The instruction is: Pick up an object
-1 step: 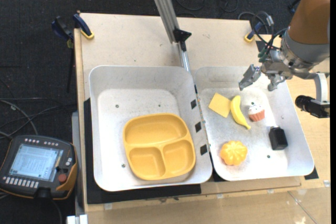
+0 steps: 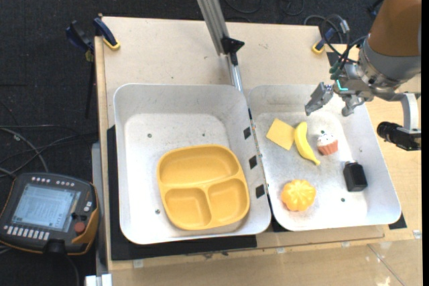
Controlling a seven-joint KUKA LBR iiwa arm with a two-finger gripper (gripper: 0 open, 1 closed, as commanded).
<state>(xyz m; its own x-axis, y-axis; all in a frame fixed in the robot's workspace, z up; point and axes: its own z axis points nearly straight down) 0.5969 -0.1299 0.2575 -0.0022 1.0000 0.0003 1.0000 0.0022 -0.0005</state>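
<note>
The right bin [image 2: 375, 211] holds a yellow wedge of cheese [image 2: 281, 133], a banana [image 2: 305, 143], a small cupcake with white frosting [image 2: 326, 142], a black block [image 2: 354, 177] and an orange, pumpkin-like fruit [image 2: 298, 195]. My gripper [image 2: 333, 100] hangs open above the bin's far right part, its two grey fingers spread apart with nothing between them. It sits just above and behind the banana and the cupcake, clear of both.
The left bin [image 2: 134, 110] carries a yellow three-compartment plate [image 2: 202, 185]. A slanted metal pole [image 2: 211, 7] rises at the seam between the bins. Clamps sit at the bench's far corners [image 2: 104, 33]. A teach pendant [image 2: 45, 212] lies at the lower left.
</note>
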